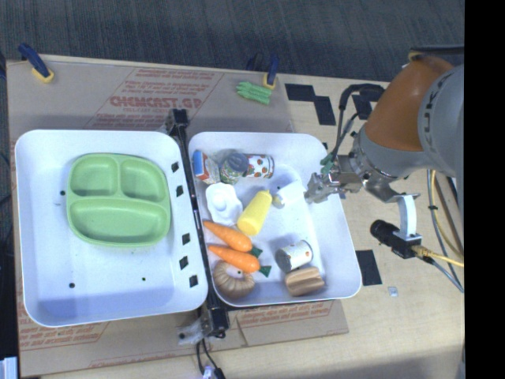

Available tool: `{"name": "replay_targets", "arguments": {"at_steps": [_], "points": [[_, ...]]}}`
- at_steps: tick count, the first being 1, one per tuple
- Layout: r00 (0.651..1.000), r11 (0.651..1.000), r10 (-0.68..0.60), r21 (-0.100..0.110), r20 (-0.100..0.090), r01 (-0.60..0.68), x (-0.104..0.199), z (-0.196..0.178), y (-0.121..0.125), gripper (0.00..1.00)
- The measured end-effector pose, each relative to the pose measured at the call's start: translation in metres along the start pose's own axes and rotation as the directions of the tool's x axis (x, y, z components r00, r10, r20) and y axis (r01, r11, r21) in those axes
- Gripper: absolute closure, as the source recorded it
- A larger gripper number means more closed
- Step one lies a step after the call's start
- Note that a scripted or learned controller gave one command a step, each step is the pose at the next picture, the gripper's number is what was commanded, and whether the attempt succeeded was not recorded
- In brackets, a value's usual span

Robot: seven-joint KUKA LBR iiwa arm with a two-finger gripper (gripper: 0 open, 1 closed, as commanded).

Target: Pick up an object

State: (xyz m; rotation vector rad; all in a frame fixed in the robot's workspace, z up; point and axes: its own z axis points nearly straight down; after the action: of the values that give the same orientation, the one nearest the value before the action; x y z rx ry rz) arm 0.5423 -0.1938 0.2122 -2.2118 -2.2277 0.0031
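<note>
Two shallow white bins are sitting side by side on the cardboard-covered counter [158,93]. The left bin [47,290] is holding a green divided plate [118,197], lying flat toward its upper half. The right bin [331,251] is carrying the toys: a clear bottle with a patterned label [237,166] lying on its side along the far wall, a small white bottle [222,202] just below it, and a yellow bottle [256,213] tilting beside that. Two orange carrots [230,247] are lying close together near the divider, and along the near wall a round tan piece [233,279], a small can [295,255] and a brown bread-like piece [304,281] are resting. The grey arm with its orange band [402,113] is reaching in from the right, and the claw [322,186] is hanging over the right bin's right rim, near its far corner — whether it is spread or pressed together cannot be told from this angle, and nothing is visibly pinched in it. A green object [254,93] is lying on the counter beyond the bins, between blue clamps [35,61].
</note>
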Motion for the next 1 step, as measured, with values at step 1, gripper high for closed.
{"name": "replay_targets", "arguments": {"at_steps": [1], "points": [[1.000,1.000,0.003,-0.002,0.000,-0.003,-0.0075,-0.0337,-0.0659,1.00]]}}
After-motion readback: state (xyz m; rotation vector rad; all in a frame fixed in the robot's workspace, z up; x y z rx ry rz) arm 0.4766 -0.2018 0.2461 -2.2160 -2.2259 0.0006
